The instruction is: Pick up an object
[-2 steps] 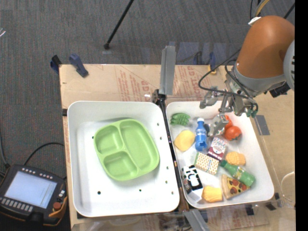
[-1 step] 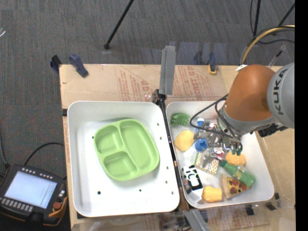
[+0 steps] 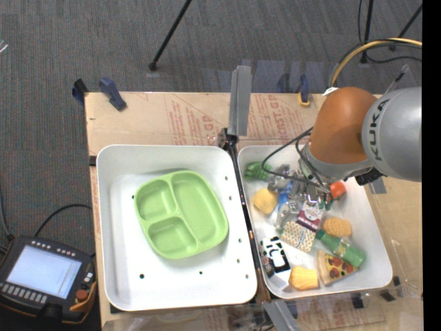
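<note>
My claw (image 3: 298, 200) hangs low in the right bin (image 3: 377, 234), over the toy pile; whether it is open or closed I cannot tell. Below it lie a waffle (image 3: 298, 235) and bottle (image 3: 342, 247), a lemon (image 3: 264, 201) left. Toys crowd here for picking. Far left, a green tray (image 3: 181, 213). The surface (image 3: 165, 119) is plywood, above grey carpet (image 3: 89, 33).

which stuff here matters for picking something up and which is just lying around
For the job:
gripper
right bin
yellow toy
waffle
green bottle
pizza slice

Lying about:
left bin
green divided plate
handheld controller
blue clamp
</note>
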`<action>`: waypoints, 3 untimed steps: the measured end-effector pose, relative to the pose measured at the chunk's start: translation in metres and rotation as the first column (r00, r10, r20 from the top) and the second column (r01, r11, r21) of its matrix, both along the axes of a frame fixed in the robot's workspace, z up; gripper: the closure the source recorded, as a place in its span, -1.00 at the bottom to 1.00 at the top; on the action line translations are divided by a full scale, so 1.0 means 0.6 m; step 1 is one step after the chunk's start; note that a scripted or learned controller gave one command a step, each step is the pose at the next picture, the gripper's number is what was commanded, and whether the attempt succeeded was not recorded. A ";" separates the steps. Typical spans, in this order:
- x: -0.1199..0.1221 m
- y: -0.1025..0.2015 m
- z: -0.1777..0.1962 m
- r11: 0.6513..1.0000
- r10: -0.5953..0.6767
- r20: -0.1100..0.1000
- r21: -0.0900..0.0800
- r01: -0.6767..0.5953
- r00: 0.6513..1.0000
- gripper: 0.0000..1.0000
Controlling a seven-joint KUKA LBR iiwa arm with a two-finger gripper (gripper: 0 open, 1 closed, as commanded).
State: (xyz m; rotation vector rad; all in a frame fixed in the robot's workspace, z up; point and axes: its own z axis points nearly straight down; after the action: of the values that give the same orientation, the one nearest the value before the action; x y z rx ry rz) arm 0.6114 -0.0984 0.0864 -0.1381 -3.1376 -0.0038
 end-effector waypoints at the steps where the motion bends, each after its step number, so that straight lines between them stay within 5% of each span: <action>1: 0.005 0.032 0.002 0.997 -0.081 0.001 -0.001 0.081 0.997 -1.00; 2: -0.050 0.032 0.003 0.992 -0.130 0.002 -0.001 0.130 0.992 -1.00; 3: -0.003 0.022 0.003 0.982 -0.187 0.002 -0.001 0.187 0.982 -1.00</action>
State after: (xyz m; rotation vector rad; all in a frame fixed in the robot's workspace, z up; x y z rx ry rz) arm 0.6097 -0.0849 0.0881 -0.4331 -3.1132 -0.0022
